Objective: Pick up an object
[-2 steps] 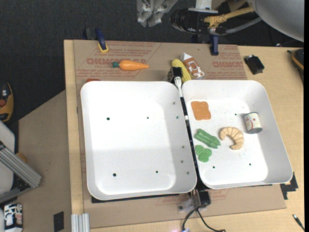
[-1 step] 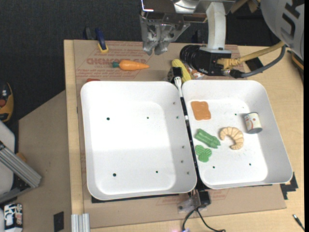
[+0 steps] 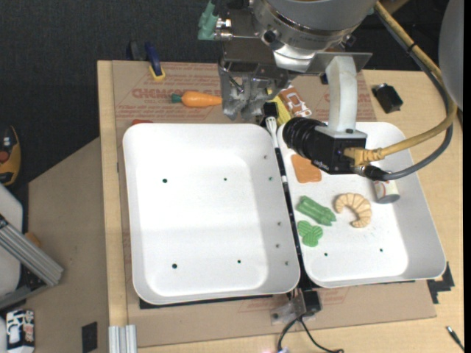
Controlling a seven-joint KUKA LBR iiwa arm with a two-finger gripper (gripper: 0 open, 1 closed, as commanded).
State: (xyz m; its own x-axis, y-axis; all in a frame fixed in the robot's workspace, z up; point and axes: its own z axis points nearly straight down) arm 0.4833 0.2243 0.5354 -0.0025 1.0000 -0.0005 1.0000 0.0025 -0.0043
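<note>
- Camera view: the grey arm [image 3: 316, 6] with its orange band comes in from the top right, and its hand [image 3: 246, 98] hangs over the far edge of the bins, right by the seam between them.
- Whether the hand is clenched or released cannot be told from here; the metal parts blur together, and nothing can be made out in its grip.
- The left shallow white plastic bin [image 3: 199, 212] shows a bare floor with a few dark dots.
- Over in the right shallow white bin [image 3: 390, 248] sit the things to pick: a tan croissant-shaped toy [image 3: 355, 208] near the middle, and just to its left a green leafy plastic vegetable [image 3: 315, 212] with a smaller green piece [image 3: 310, 234] close beneath it.
- A flat orange wedge-shaped piece [image 3: 305, 170] lies further back in that bin, partly under the black cylindrical camera unit [image 3: 320, 144] mounted on the arm.
- A small grey cylinder [image 3: 385, 190] rests by the right bin's right side.
- Outside the bins, an orange toy carrot with a green top [image 3: 197, 99] lies on the brown cardboard-covered bench [image 3: 118, 109], just left of the hand.
</note>
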